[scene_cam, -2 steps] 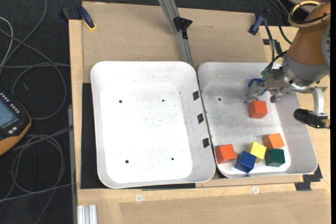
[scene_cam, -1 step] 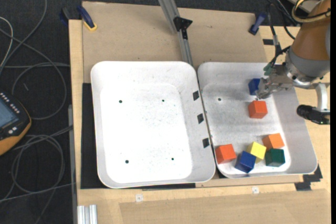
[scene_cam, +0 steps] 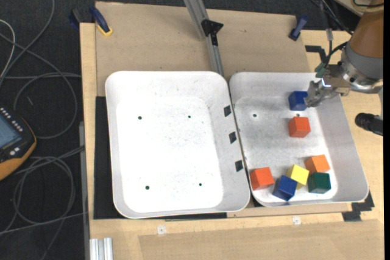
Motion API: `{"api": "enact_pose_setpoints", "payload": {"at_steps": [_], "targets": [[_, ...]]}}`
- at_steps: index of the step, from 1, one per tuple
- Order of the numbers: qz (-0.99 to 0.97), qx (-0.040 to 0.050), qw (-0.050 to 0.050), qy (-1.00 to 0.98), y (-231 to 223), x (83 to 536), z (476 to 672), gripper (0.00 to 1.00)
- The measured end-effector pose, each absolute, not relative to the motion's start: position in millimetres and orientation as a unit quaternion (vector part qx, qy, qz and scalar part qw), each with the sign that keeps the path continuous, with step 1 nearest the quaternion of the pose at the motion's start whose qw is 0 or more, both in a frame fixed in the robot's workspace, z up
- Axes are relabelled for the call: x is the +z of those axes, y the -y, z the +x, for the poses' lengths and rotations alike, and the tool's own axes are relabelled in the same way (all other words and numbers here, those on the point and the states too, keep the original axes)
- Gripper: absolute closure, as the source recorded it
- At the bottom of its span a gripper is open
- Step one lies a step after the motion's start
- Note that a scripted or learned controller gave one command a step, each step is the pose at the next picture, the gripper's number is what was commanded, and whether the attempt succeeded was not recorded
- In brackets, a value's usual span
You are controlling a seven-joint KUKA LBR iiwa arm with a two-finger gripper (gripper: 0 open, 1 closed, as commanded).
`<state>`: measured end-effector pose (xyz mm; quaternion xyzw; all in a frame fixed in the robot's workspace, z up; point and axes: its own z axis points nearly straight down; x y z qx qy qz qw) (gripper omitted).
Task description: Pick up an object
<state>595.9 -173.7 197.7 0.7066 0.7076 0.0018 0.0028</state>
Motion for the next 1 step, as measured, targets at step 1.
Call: {"api": "enact_pose_setpoints", "payload": {"at_steps": [1], "targets": [[0.707,0.0022,0.004,-0.707,178.2,261.6,593.9,1.00]]}}
